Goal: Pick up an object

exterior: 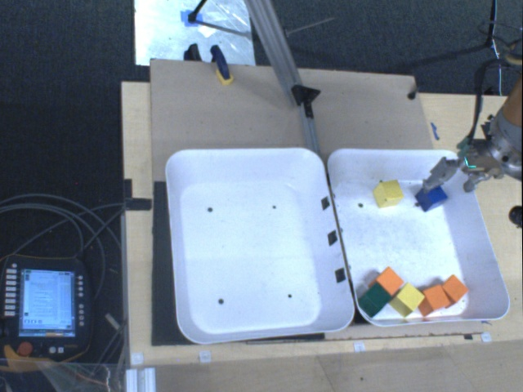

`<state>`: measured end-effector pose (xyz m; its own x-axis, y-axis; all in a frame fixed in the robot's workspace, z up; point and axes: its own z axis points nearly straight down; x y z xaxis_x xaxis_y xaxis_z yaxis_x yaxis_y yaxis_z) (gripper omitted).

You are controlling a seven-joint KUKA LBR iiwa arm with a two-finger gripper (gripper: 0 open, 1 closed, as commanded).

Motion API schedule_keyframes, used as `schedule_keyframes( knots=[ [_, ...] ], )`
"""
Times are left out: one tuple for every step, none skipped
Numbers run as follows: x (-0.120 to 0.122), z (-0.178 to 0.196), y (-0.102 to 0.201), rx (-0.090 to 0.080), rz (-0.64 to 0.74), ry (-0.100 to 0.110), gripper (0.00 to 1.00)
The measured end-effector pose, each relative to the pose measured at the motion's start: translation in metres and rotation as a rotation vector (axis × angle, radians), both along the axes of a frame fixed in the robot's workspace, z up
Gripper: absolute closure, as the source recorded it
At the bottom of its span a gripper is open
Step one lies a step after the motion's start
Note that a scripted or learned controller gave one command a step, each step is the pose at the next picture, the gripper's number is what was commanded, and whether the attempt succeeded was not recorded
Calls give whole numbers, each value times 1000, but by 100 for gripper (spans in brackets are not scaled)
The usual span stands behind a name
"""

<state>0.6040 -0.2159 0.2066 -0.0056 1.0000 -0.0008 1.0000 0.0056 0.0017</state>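
My gripper (449, 187) hangs over the far right corner of the right bin (482, 243), its two fingers spread apart with nothing between them. A blue cube (431, 198) lies on the bin floor just under the tip of the left finger (440, 174); I cannot tell whether they touch. A yellow cube (388, 193) sits a little to the blue cube's left. Along the near edge of the bin lies a cluster: an orange cube (390, 280), a green cube (374, 300), a yellow cube (406, 300) and two more orange cubes (435, 298) (454, 287).
The left bin (176, 219) adjoins the right one, joined by black clips (333, 238). A slanted metal pole (278, 43) rises from the back edge between the bins. A teach pendant (41, 305) with cables lies on the floor at lower left.
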Motion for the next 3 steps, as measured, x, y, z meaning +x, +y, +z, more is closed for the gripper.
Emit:
schedule_keyframes(
  knots=[
    [0, 0, 0, 0, 0, 0, 0],
    [-3, -62, 2, 1, -3, 5, 0],
    [-3, -102, 2, 1, -3, 3, 0]
  ],
)
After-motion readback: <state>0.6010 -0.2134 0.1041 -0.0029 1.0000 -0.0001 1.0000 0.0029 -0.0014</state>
